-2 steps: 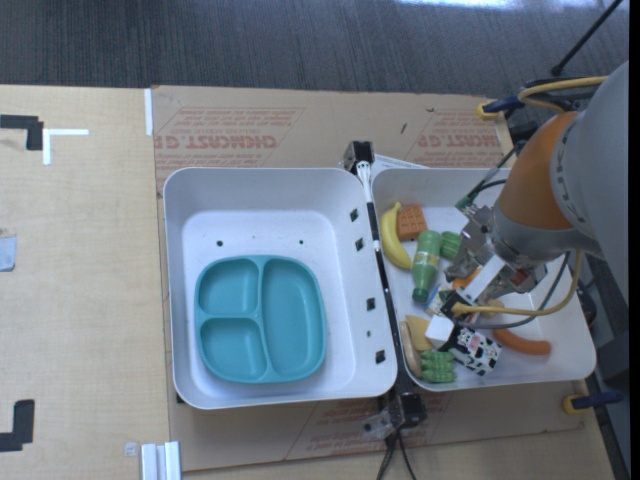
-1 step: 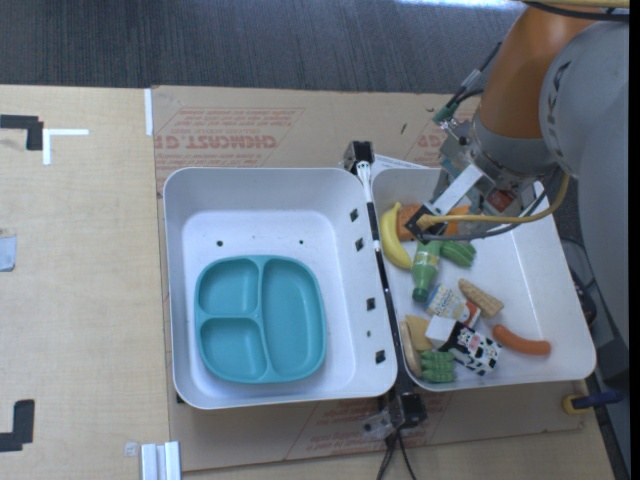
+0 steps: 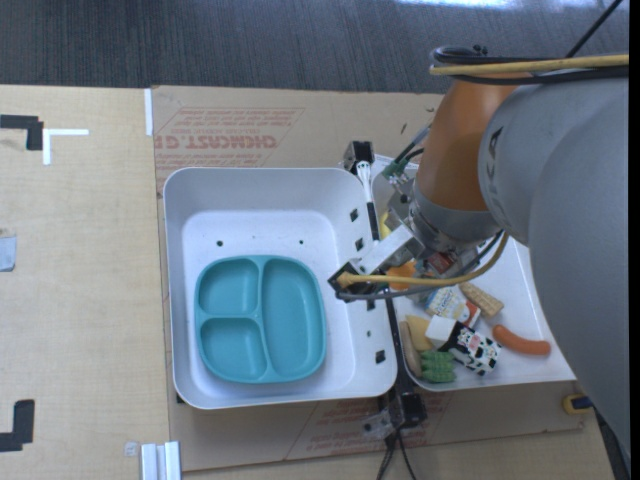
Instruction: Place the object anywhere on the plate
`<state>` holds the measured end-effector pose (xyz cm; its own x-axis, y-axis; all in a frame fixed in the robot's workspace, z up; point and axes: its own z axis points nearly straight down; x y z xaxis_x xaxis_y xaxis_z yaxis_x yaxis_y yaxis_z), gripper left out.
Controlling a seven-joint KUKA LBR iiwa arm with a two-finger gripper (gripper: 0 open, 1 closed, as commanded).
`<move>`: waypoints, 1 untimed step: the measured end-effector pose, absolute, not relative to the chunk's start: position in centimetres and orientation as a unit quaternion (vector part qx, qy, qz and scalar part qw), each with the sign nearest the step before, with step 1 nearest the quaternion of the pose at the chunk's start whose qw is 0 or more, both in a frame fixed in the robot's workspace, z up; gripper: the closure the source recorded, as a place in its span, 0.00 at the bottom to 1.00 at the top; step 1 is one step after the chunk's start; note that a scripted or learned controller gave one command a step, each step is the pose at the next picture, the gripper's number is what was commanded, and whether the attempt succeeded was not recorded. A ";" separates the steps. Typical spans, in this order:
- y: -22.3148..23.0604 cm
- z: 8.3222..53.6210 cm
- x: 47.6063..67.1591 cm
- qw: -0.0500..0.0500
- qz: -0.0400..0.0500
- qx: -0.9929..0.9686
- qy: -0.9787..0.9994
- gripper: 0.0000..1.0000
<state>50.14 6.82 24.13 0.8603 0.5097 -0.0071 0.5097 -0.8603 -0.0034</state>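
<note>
Gripper: two-finger gripper [image 3: 422,260] hung under the grey arm's orange-banded wrist, over the left edge of the right bin and just beside the wall shared by the two bins.
Gripper state: hidden below the wrist, so I could not tell whether it was apart, together or clamped on anything.
Left bin: shallow white plastic bin [image 3: 182,268] held the teal three-compartment plastic plate [image 3: 262,318], lying flat with nothing on it.
Plate from gripper: to the view's left and a little lower, across the shared wall, near but not under the tool.
Right bin: shallow white plastic bin [image 3: 515,366] held the loose toys, all toward the view's bottom from the gripper.
Toys, left to right: cream block [image 3: 441,329], green bumpy toy [image 3: 436,366], black-and-white spotted cow figure [image 3: 476,349], tan cracker-like piece [image 3: 483,298], orange sausage-shaped toy [image 3: 521,342].
Task's object: judged to be one of these, not on the plate yet.
Deciding relation: object lay one side of the tool, plate the other, so the carry would likely run leftward over the wall.
</note>
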 end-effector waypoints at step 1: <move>12.3 22.9 48.9 0.000 0.001 -0.986 -0.167 1.00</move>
<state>48.88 12.27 22.87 0.9445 0.3286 -0.0017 0.3286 -0.9445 -0.0007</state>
